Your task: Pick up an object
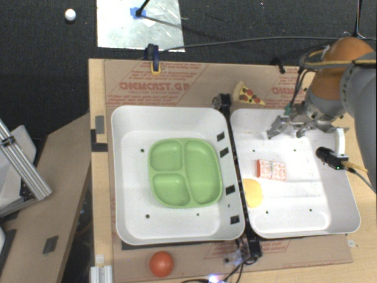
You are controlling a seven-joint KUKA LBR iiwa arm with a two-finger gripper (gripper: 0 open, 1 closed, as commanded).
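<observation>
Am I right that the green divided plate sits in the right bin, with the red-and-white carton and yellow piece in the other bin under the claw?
Not quite. The camera view shows the green divided plate in the left bin, not the right. The red-and-white carton and yellow piece lie in the right bin, where the claw hangs near its far edge.

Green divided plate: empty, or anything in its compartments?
Empty. The green divided plate lies flat in the left bin, all its compartments showing bare green.

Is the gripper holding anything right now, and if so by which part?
Nothing is held. The gripper hangs over the back of the right bin, nothing between its jaws; the red-and-white carton and yellow piece lie on the bin floor.
</observation>
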